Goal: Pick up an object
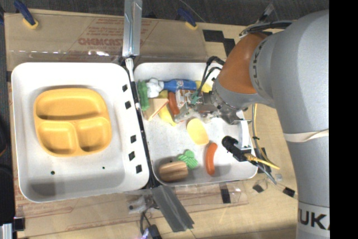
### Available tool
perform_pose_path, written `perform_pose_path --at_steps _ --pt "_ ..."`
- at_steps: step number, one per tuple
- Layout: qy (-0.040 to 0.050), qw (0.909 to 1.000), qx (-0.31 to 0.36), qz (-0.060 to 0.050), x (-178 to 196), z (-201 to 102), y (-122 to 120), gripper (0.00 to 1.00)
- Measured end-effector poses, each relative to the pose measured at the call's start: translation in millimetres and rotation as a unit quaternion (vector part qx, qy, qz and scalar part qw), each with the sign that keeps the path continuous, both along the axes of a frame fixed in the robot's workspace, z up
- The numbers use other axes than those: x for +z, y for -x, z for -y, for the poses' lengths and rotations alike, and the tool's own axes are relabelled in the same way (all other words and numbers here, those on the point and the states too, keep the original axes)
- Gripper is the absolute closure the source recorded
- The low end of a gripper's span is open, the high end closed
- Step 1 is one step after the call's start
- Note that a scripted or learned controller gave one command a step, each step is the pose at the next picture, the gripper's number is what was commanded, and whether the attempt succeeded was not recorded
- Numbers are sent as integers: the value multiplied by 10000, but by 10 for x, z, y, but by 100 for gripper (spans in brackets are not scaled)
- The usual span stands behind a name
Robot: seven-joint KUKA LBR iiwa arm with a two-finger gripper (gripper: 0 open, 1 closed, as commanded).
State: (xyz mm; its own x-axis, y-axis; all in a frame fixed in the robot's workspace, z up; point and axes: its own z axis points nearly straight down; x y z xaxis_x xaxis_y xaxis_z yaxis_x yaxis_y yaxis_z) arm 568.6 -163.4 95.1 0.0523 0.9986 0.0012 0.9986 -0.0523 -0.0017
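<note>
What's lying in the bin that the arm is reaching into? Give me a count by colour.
Yellow: 2, oval piece, wedge
Green: 2, upper piece, lower piece
Red-orange: 2, sausage shape, smaller piece
Blue-and-white: 1, long item
Brown: 1, block
Total: 8 plainly visible

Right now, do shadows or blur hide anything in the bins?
Camera view: light is soft and even; a grey shadow darkens the lower corner of the left bin; small items beside the gripper look blurred, hard to identify.
</note>
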Motion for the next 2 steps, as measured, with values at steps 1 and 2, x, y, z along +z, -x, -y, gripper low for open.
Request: perform_pose_path --at_steps 1,2 --pt "3 9994 -346 -5 -32 286 -219 0" --pt "3 9994 -345 -5 -32 285 -219 0"
